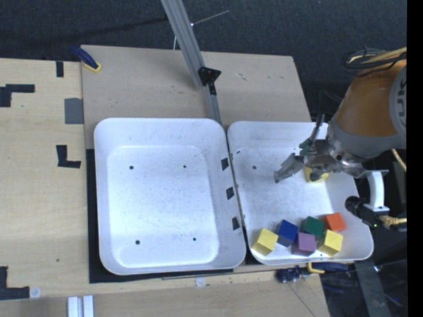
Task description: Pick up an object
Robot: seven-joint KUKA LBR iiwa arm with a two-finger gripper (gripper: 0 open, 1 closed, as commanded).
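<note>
The arm comes in from the right, its orange band (pixel 373 107) bulking large over the edge of the right bin (pixel 264 144), and the gripper (pixel 305 166) hangs low over that bin's upper right part. One grey finger (pixel 286 169) juts out leftward toward the middle of the bin floor, and just beside it, tucked under the wrist, there is a small yellow object (pixel 316 174) close against the gripper; whether the fingers are spread, pressed together or pinching that yellow piece I cannot tell from here, since the wrist hides most of it. Down at the near edge of the same bin sits a cluster of little blocks, packed close together: a yellow block (pixel 266 241) furthest left, a blue block (pixel 287 232) just beside it, a purple block (pixel 306 242) next along, a green block (pixel 312 226) behind the purple one, a second yellow cube (pixel 332 242) to the right, and an orange-red block (pixel 335 222) at the far right corner. The left bin (pixel 158 190) lies alongside, its rim touching the right one. Both bins rest on the wooden tabletop (pixel 145 78), and a slanted grey metal rail (pixel 185 28) crosses above them toward the seam between the two bins.
</note>
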